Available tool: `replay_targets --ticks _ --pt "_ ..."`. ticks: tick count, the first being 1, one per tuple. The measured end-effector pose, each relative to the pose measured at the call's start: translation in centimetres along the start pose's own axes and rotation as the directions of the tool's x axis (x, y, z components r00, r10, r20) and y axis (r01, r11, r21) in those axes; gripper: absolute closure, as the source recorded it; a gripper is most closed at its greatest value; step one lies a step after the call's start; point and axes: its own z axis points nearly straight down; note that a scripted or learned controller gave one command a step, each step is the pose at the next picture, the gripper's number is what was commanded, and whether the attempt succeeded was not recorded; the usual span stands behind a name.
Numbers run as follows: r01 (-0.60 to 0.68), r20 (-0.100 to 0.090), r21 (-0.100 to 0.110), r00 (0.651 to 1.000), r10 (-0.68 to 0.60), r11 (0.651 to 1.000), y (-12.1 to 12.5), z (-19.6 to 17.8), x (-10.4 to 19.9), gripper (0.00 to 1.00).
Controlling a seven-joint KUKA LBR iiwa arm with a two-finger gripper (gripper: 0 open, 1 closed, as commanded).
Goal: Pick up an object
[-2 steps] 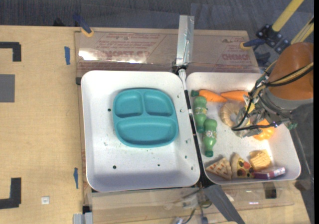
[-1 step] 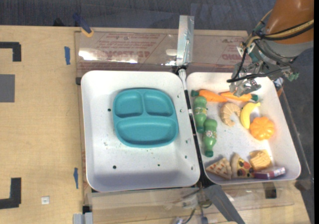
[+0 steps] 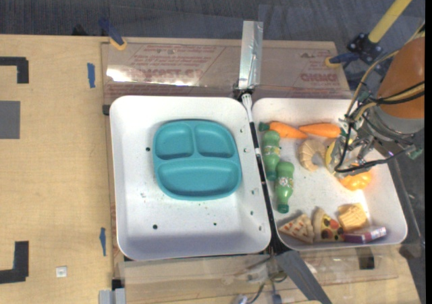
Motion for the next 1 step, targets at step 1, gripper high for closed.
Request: replay_targets --ticks 1 --pt "0.121 0.009 0.011 0.993 -0.121 0.993 4.39 4.50 6.11 1.00"
